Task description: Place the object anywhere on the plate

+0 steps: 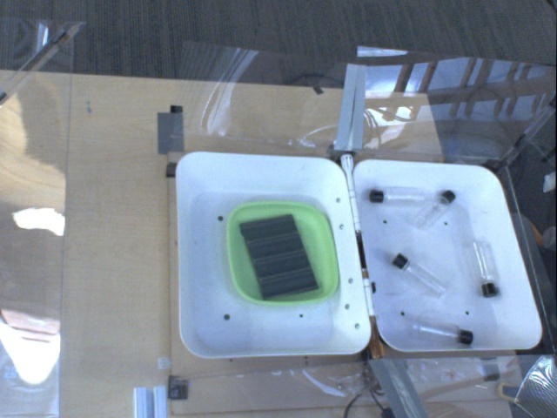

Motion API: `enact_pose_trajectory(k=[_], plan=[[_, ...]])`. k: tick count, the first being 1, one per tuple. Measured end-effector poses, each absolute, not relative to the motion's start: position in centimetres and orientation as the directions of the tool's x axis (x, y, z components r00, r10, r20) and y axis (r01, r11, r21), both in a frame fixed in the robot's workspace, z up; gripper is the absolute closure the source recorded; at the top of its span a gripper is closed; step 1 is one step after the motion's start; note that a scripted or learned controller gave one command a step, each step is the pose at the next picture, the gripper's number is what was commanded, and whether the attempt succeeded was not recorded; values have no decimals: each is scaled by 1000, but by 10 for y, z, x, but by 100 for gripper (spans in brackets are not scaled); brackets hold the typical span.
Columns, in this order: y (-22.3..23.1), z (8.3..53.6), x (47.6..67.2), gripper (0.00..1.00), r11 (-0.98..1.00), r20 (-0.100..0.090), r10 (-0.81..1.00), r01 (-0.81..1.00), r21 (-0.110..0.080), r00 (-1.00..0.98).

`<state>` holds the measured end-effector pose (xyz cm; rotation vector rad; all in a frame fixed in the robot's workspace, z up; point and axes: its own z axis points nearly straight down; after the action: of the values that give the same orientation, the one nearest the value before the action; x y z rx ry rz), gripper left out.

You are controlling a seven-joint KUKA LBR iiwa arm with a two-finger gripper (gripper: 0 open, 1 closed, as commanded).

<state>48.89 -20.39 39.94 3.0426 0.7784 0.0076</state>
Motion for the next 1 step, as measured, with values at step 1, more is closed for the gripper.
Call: enact_pose_trajectory(k=[1], plan=[[-206,434,489,0,-917,8,398,398,9,917]])
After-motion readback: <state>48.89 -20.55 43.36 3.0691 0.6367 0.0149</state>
